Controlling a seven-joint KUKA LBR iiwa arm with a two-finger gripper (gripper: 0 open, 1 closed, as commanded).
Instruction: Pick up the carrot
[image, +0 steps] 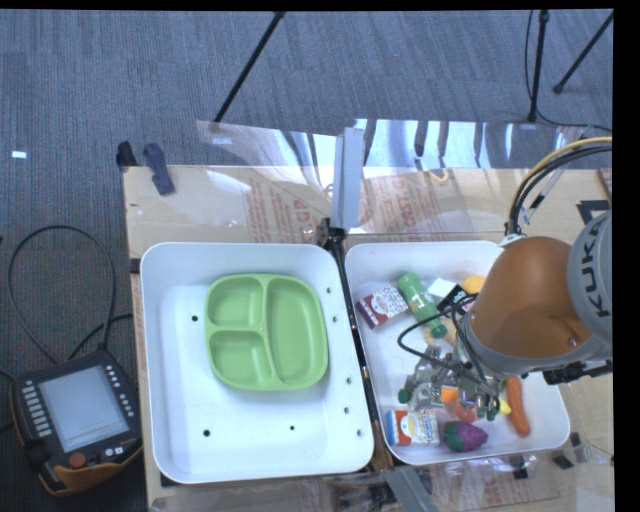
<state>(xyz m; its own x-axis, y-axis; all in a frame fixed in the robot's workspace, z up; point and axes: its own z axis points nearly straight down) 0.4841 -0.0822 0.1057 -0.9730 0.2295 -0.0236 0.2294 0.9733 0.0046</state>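
— Carrot (517, 405)? Where does it lie?

— In the right bin (378, 262), close to its right wall. It is a slim orange piece lying lengthwise, with the arm's orange band (527, 297) hanging over its upper end.

— And the gripper (452, 388)?

— Low over the clutter in the middle of that bin, just left of the carrot. Whether it is spread or closed I cannot tell (the wrist and cables cover most of it), and nothing can be seen held by it.

— What lies around it?

— A purple, berry-like toy (464, 436) near the bin's front wall, a small white carton with red print (410, 427) to its left, and something orange-red (465, 409) right beneath the gripper. Farther back there is a green bottle (420, 303) lying tilted, a red and white packet (381, 305) beside it, and a yellow piece (473, 285) at the edge of the orange band.

— The other bin?

— The left bin (170, 400) holds a green divided plate (266, 331) with three compartments, set toward the back. A teach pendant (75, 412) sits on the floor at far left.
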